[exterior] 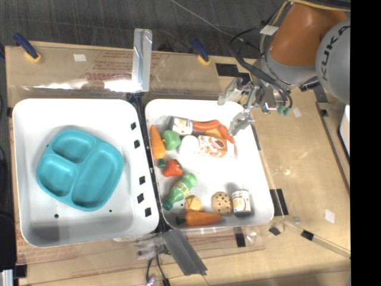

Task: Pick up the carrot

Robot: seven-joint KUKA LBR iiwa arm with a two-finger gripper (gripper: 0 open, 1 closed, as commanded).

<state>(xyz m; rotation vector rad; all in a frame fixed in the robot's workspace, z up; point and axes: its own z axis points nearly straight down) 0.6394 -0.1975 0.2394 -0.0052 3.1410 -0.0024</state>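
Note:
Two carrots lie in the right bin (262, 177). One carrot (156, 142) lies lengthwise against the left wall. The other carrot (203, 218) lies across the front edge. My gripper (236, 108) hangs over the bin's back right corner, open with nothing between its fingers. It is well to the right of the first carrot and far behind the second. Its lower fingertip (240, 122) sits close to an orange sausage-like piece (207, 125).
The right bin also holds a green pepper (171, 139), a red piece (172, 168), a green bottle (180, 189), a white packet (209, 146), a cookie (221, 202) and a small can (240, 201). The left bin (24, 159) holds a teal divided plate (80, 168).

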